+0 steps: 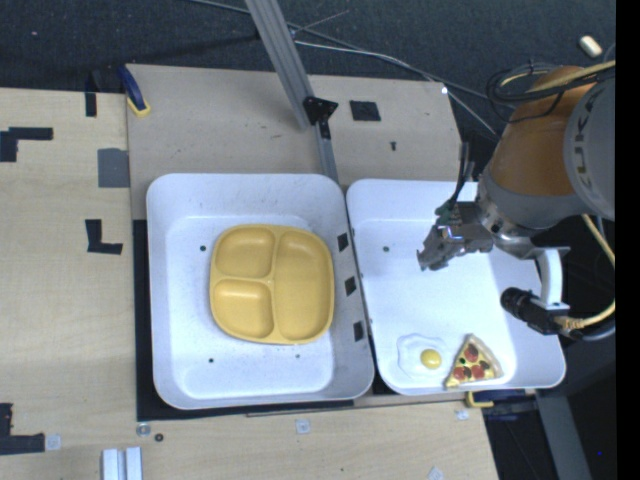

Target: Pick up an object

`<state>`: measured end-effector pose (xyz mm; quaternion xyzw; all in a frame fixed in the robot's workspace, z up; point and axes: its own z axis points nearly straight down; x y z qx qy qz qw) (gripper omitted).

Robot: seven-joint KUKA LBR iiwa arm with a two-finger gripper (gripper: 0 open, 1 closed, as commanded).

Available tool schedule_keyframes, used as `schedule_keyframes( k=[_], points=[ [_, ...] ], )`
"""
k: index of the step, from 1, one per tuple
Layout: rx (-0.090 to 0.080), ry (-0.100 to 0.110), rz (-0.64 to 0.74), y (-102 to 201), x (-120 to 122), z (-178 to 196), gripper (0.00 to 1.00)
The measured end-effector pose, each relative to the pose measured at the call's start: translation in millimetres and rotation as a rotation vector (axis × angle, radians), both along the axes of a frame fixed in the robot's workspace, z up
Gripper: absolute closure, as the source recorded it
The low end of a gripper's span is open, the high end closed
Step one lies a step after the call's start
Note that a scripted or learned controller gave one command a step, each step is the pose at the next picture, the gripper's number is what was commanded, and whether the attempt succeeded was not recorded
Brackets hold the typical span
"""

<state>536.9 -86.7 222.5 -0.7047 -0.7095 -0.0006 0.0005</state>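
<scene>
Plywood bench [60,298] with two shallow white bins side by side, and dark floor behind it. Left bin [170,268] has a yellow divided plate [272,283] sitting about in the middle. Right bin [385,203] has a toy fried egg [422,354] and a toy pizza slice [472,361], just beside each other, tucked against the near wall.

My gripper [432,256] hangs over the upper middle of the right bin, well apart from both toys, nothing in it. Whether it's wide or narrow I honestly cannot tell at this angle.

Worries: both toys look flat and low, so I'd guess I could scrape the bin floor or just slide one instead of lifting it. They're also so near the wall and each other that I might clip the rim or nudge the neighbour on the way down.

Room-wise, plenty of bare floor in the right bin between me and the toys, so coming at them from the open middle looks easiest
</scene>
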Motion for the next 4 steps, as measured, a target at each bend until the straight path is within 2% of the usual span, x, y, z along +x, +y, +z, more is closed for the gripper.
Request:
schedule_keyframes(
  k=[1,2,4],
  points=[
    [-0.001,0.002,-0.001,47,23,-11,1.00],
    [0.000,0.000,0.000,100,52,-2,1.00],
    [0.000,0.000,-0.001,186,84,-4,1.00]
  ],
)
